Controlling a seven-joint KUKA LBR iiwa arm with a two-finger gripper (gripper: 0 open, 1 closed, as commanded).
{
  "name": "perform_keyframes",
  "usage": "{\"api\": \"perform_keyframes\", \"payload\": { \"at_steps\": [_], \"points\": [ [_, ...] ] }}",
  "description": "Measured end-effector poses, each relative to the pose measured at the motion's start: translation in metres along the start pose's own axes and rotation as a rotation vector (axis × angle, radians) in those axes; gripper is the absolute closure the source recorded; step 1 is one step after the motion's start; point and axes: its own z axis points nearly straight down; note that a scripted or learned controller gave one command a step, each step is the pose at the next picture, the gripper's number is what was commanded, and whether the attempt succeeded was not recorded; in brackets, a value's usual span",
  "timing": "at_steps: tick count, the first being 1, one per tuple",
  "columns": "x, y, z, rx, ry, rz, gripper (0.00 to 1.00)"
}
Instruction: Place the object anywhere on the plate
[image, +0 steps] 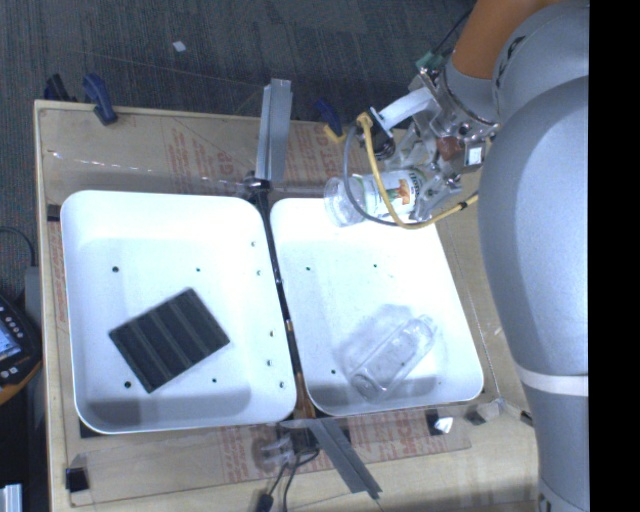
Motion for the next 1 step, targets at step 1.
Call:
{"api": "perform_keyframes", "payload": {
  "at_steps": [1],
  "points": [
    [0.0008,0.0100,0.0154,0.005,-0.004,-0.013,1.00]
  ]
}}
